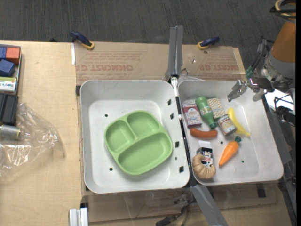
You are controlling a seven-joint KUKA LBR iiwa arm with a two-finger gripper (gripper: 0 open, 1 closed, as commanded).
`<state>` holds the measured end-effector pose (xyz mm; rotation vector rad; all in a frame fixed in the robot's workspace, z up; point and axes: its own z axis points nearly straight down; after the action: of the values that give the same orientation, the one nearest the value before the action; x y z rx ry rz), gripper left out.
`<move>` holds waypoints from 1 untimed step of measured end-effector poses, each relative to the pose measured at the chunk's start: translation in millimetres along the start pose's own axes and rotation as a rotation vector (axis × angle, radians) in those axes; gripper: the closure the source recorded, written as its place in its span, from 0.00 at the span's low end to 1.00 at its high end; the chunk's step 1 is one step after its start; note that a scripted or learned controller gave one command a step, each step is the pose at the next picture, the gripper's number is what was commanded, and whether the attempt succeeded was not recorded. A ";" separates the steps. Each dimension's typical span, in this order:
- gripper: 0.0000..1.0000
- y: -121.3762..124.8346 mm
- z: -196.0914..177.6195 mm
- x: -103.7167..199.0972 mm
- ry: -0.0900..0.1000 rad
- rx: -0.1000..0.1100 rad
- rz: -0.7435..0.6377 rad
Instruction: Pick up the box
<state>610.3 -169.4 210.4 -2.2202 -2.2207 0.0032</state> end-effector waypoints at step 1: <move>0.00 -45.1 57.7 -13.4 0.000 -0.002 -0.709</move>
<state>565.1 -182.9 152.8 -1.3114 -2.8539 -0.0002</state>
